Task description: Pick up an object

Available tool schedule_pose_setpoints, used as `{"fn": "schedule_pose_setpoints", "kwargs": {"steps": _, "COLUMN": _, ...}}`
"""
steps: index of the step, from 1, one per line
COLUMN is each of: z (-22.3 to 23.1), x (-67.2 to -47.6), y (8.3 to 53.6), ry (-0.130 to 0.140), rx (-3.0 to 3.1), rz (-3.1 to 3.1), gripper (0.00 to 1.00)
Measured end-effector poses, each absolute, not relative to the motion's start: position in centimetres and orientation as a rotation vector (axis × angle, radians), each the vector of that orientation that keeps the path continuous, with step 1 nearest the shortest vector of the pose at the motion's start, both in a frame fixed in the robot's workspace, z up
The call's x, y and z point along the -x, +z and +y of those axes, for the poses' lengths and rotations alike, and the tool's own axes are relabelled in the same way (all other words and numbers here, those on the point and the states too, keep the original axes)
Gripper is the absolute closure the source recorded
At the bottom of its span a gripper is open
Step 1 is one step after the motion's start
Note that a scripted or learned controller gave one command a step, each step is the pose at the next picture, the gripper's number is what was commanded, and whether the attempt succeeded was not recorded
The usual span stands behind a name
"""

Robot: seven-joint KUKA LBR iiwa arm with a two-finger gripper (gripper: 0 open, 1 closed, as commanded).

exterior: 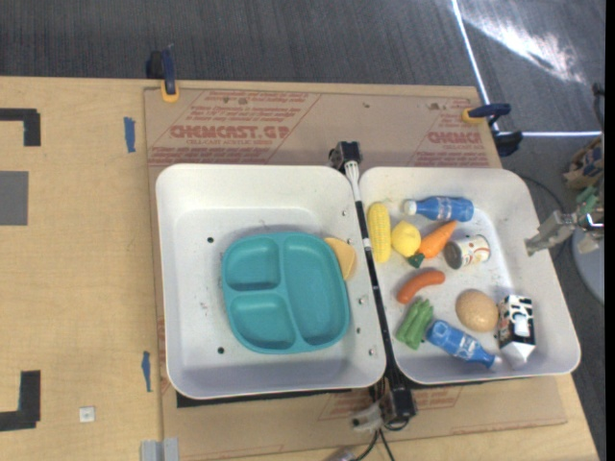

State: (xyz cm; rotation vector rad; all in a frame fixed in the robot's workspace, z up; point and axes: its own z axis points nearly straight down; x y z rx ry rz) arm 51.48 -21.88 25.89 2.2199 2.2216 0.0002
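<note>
The claw (550, 235) hangs by the right bin's (543, 353) outer rim; whether it is clenched cannot be told. That glossy white bin holds toy food: ribbed corn (379, 230), a lemon (405, 238), a carrot (439, 237), a sausage (421, 283), a green pod (415, 322), an egg (476, 309), two blue bottles (439, 207), a can (468, 251), a cow-patterned carton (517, 323). The left bin (187, 257) bears a teal three-compartment tray (284, 292). The brown sheet (231, 128) on the bench reads "CHEMCAST".
</note>
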Motion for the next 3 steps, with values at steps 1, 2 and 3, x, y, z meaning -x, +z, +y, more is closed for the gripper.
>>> {"fn": "schedule_pose_setpoints", "kwargs": {"steps": 1, "z": -12.8, "x": -50.1, "y": 8.7, "ry": 0.008, "rx": -2.211, "rz": 2.227, "gripper": 0.00}}
{"fn": "schedule_pose_setpoints", "kwargs": {"steps": 2, "z": -11.6, "x": -58.3, "y": 8.6, "ry": 0.005, "rx": -2.052, "rz": 2.373, "gripper": 0.00}}
{"fn": "schedule_pose_setpoints", "kwargs": {"steps": 3, "z": -6.5, "x": -66.7, "y": 18.6, "ry": 0.003, "rx": -2.170, "rz": 2.268, "gripper": 0.00}}
